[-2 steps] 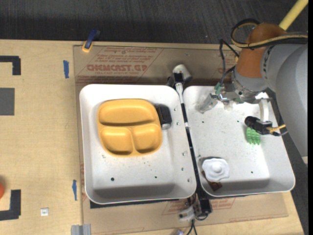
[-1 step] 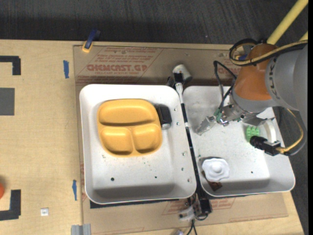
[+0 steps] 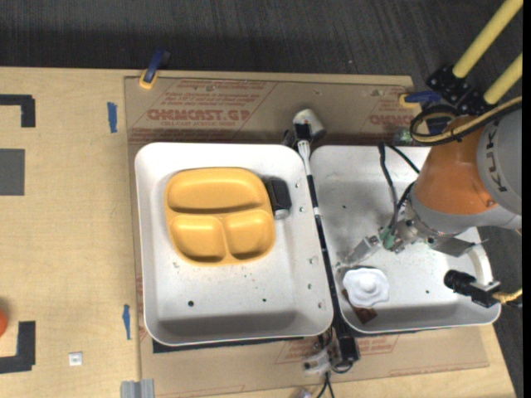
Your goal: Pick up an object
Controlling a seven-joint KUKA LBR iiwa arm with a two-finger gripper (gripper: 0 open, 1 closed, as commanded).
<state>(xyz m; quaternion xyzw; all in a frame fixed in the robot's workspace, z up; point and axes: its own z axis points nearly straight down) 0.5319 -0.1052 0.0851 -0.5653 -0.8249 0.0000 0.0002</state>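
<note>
Gripper [image 3: 365,251], state of closure not discernible, is reaching low over the right bin [image 3: 473,312] just above a white object [image 3: 366,286] lying near that bin's front-left corner; nothing lifted, pick apparently still outstanding; yellow tray [image 3: 221,214] is sitting in the left bin [image 3: 158,305].

We record a light wooden bench [image 3: 66,247] carrying a brown cardboard sheet [image 3: 265,106] with red printing. On that sheet two shallow white bins sit side by side, touching: the left bin [image 3: 153,247] and the right bin [image 3: 415,309] at its 3 o'clock. Black tape marks [image 3: 21,110] lie on the bench at the sheet's 9 o'clock. Blue tape strips [image 3: 112,116] sit on the sheet's left edge. A clamp [image 3: 153,69] grips its 11 o'clock corner.
</note>
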